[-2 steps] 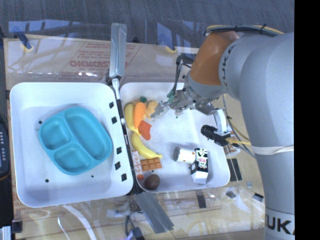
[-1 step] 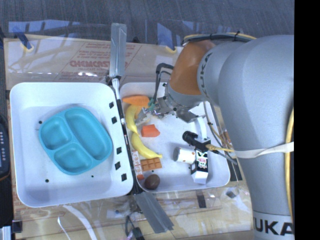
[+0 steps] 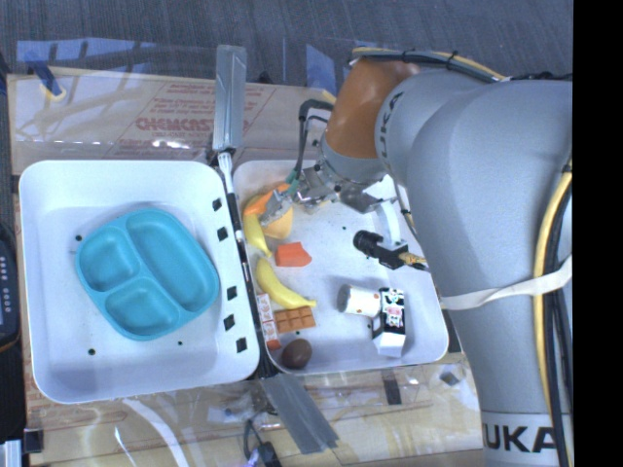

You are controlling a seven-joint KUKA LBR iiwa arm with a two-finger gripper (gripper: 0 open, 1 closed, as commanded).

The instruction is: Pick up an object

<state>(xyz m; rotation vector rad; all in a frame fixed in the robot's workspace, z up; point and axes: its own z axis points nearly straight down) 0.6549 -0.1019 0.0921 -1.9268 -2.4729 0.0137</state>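
Note:
My gripper (image 3: 283, 200) hangs low over the far left corner of the right bin (image 3: 428, 343). It sits right above a pale peach-coloured fruit (image 3: 280, 225) and a small orange piece (image 3: 261, 201); whether it touches either is hidden. A yellow banana (image 3: 253, 233) curves along the bin's left wall just beside it. An orange wedge (image 3: 292, 255) lies a little nearer the front. The grey arm with its orange band (image 3: 365, 105) covers the bin's far right side.
Nearer the front of the right bin lie a second banana (image 3: 283, 291), a brown waffle bar (image 3: 293, 319), a dark brown ball (image 3: 297, 354), a white can (image 3: 361, 301) and a cow-patterned carton (image 3: 391, 322). The left bin (image 3: 49, 358) holds a blue divided plate (image 3: 146, 272).

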